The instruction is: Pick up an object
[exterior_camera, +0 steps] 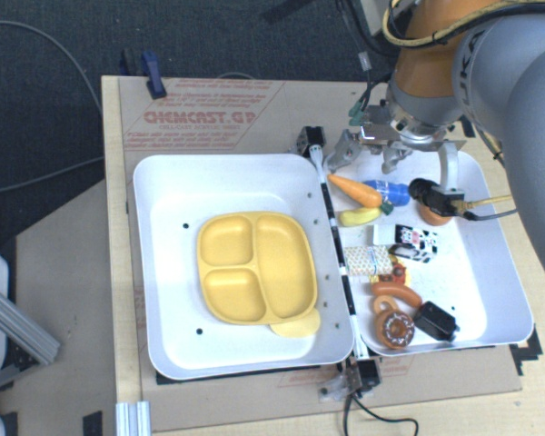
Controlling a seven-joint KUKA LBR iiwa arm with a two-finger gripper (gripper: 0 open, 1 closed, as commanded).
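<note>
The arm (490,53) reached in over the far edge of the right bin (490,280), and the gripper (368,157) hung above that bin's far left corner. Its two fingers seemed parted, though the slant of the view made this hard to judge, and nothing sat between them.

Every loose thing in that bin lay on its floor, none lifted. A carrot (354,188) lay just below the gripper, close to the bin's left wall, with a blue bottle (391,192) touching its thick end. A banana (361,216) lay just beside the carrot, nearer the middle of the left wall. Further toward the near edge came a black and white toy (415,241), a patterned packet (368,260), a sausage (395,291), then a doughnut (395,328) by the near left corner and a black block (435,321) just beside it.

The left bin (145,243) held a yellow divided plate (254,266) near its middle, with a pale disc (300,325) showing from under the plate's near right corner.
</note>
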